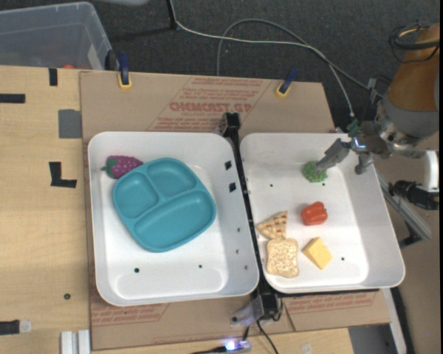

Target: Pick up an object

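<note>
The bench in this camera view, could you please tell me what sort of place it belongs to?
Probably a robot manipulation lab. Two shallow white plastic bins sit clamped on a cardboard sheet, toy food such as a red plastic pepper lies in one, and a grey arm's gripper reaches over a green toy.

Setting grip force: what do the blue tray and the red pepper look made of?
Blue tray: probably moulded plastic, going by its even teal colour, smooth matte surface and rounded compartment ridges. Red pepper: likely toy plastic or rubber, uniformly red and slightly glossy; too small to tell hard from soft.

Divided plate (164, 203) in left bin (103, 271), cheese wedge (317, 254) in right bin (376, 264)
</note>
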You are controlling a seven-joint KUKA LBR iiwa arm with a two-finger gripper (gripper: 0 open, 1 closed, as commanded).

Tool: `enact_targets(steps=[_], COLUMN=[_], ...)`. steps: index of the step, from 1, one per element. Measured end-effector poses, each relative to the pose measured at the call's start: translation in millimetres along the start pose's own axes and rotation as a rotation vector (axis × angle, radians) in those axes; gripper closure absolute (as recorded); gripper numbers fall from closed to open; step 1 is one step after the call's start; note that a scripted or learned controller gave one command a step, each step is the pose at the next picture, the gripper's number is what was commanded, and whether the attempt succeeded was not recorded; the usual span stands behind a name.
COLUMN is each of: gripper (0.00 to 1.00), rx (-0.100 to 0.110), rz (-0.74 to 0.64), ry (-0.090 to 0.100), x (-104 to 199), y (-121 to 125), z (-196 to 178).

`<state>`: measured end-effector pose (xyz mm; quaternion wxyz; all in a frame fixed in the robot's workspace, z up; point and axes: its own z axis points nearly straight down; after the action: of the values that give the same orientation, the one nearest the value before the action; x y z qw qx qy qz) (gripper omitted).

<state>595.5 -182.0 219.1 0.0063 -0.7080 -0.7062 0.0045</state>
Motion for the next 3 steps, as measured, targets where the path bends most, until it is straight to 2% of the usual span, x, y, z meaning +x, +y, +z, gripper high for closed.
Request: enact_targets(steps=[1,3], gripper=[0.0,0.0], rx=[-0.014,-0.01], rz=[-0.004,-0.004], ry=[-0.003,-0.003], x=[1,-4], y=[3,13], z=[-9,86])
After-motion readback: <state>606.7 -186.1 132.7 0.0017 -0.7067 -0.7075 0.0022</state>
